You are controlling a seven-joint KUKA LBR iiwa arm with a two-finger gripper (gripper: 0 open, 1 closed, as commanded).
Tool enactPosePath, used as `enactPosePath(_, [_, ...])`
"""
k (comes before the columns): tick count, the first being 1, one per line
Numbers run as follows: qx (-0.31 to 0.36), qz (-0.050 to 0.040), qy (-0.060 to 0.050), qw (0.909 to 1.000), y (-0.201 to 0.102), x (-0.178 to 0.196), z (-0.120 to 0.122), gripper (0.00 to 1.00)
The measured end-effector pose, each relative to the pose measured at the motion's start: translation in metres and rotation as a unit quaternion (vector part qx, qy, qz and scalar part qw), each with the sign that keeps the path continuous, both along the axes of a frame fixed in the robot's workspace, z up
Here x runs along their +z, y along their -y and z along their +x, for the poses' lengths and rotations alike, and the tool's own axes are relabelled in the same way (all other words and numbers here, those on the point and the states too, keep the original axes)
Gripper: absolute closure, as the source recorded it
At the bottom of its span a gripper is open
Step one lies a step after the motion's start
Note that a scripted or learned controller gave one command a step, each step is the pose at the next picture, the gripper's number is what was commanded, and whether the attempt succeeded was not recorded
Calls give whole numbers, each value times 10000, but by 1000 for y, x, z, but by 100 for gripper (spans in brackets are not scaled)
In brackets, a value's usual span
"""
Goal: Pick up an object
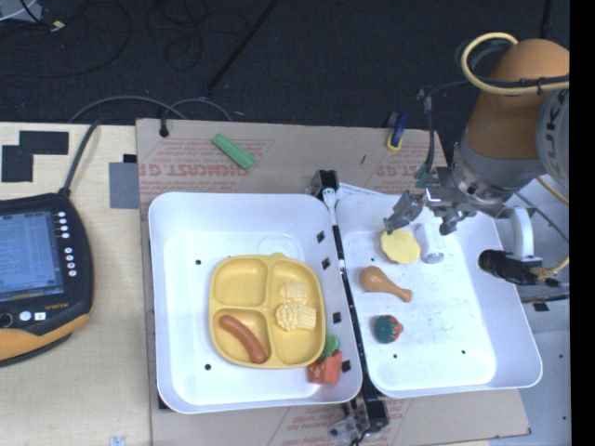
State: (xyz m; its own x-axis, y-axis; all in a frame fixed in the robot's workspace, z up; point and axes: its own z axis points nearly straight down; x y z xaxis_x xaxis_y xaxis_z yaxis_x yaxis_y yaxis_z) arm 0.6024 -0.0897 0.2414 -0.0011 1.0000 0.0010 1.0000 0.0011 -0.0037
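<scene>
Drumstick (pixel 385 283) lying flat, long axis slanting, bone end lower right

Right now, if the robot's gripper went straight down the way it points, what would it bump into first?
Probably the flat round yellow toy piece, which lies just under the gripper in the right white bin. Depth is hard to judge from above, so it might touch the bin floor beside it instead.
</scene>
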Motion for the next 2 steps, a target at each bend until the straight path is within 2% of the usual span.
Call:
enactPosePath(1, [0,4,-7,10000,1,10,0,100])
enactPosePath(2, [22,11,7,10000,-60,77,-86,100])
